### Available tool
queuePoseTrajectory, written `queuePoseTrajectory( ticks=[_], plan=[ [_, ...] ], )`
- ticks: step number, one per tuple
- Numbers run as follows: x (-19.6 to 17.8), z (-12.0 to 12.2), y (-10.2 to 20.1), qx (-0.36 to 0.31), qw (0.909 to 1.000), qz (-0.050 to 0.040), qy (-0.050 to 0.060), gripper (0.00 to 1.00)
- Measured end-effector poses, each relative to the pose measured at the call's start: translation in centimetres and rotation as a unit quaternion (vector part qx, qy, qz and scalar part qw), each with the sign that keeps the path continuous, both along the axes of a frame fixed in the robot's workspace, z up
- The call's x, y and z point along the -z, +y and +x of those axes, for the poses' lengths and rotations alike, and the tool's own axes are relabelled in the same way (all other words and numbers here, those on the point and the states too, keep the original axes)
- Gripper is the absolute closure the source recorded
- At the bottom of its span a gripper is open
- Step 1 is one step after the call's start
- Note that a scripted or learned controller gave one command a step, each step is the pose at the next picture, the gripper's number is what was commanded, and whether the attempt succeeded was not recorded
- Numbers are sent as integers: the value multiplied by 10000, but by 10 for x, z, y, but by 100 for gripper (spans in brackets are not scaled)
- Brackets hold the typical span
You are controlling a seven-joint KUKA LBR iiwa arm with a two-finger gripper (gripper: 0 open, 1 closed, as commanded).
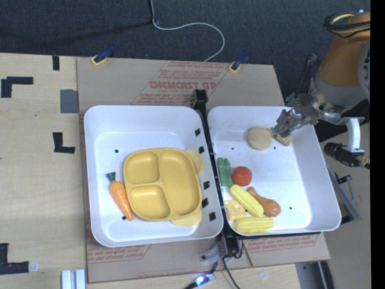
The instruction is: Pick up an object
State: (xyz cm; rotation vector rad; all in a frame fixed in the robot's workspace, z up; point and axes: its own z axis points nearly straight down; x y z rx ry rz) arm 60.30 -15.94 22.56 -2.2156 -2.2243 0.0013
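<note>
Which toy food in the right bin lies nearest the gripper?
The round beige piece, just left of the gripper. The tomato, the corn cobs and the rest lie farther down the bin.

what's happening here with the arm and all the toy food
The grey and orange arm reaches in from the right, its tool low in the right bin, right beside a round beige piece. Nothing is visibly lifted. Further down that bin lie a green vegetable, a red tomato, two corn cobs and a drumstick. The left bin has a yellow divided tray and a carrot.
</note>
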Motion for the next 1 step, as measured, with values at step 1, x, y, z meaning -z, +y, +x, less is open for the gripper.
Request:
queuePoseTrajectory(
  ticks=[1],
  plan=[
    [5, -32, 29, 9, 10000, -3, 8, 100]
  ],
)
